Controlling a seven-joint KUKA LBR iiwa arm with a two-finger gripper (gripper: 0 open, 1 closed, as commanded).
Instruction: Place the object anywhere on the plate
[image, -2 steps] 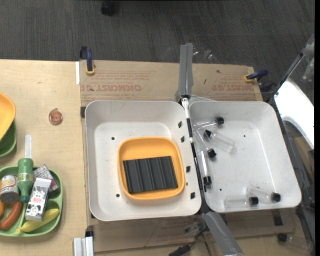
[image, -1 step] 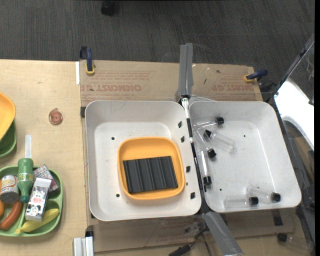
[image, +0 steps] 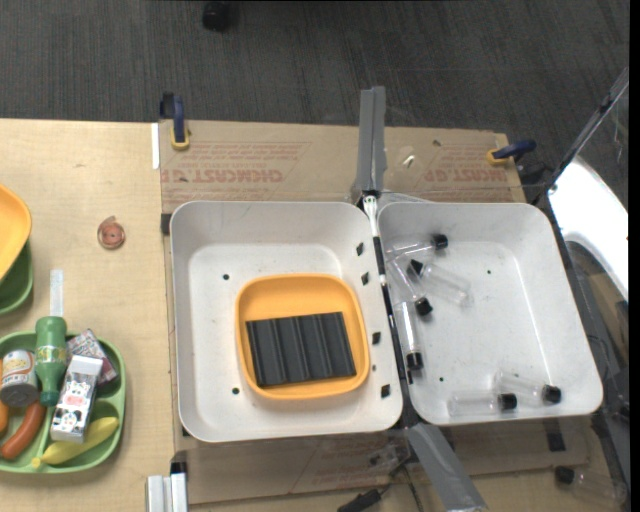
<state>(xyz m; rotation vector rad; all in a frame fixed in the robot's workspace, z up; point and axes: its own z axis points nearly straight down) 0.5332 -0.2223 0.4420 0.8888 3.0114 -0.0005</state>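
An orange square plate (image: 300, 288) sits in the middle of the left white bin (image: 200, 250). A black ridged rectangular object (image: 302, 348) lies flat on the plate, covering most of its inner floor. The right white bin (image: 520, 230) holds several clear tubes with black caps: one near its upper left (image: 420, 245), one along the left wall (image: 410, 335) and a pair near the front edge (image: 525, 392).
A pale grey rounded body (image: 595, 215) stands just beyond the right bin's right wall. On the wooden table to the left are a green tray of toy food (image: 60, 405) and a yellow bowl (image: 12, 235). Clamps (image: 176, 120) hold the cardboard behind the bins.
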